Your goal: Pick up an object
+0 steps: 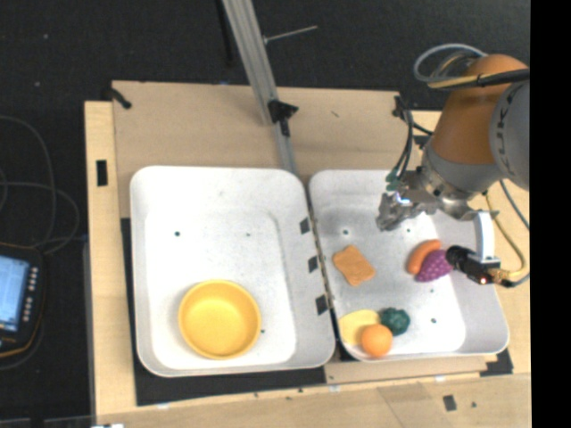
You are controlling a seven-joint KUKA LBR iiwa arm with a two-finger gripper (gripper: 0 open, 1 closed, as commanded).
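Objects for picking lie scattered in the right bin (446, 328), none in any order, which reads as a loose tumble left for the program to choose from. Hand (393, 214) hangs over the upper middle of that bin, pointing down at bare white floor; nothing lies between its tips, and whether it is spread or closed cannot be told from this slant. Nearest to it, just below and a little to the camera's left, sits a flat tan cracker-like square (354, 265), lying face up and well apart from the bin wall, so a top-down approach looks workable, though its thinness may make a pinch slip. To the other side of the hand, below it and toward the arm, an orange piece (422, 255) touches a purple grape cluster (433, 267); being pressed together, they would likely crowd a grasp. Farther off, at the bin's near rim, a yellow piece (355, 321), an orange ball (376, 340) and a dark green lump (394, 320) huddle in a clump, the ball hard against the wall. Farthest from the hand, across the divide in the left bin (161, 194), rests a yellow bowl (219, 318), upright and alone. Desk (178, 123) carries both bins side by side. Judged stage: still choosing or descending; no lift begun.
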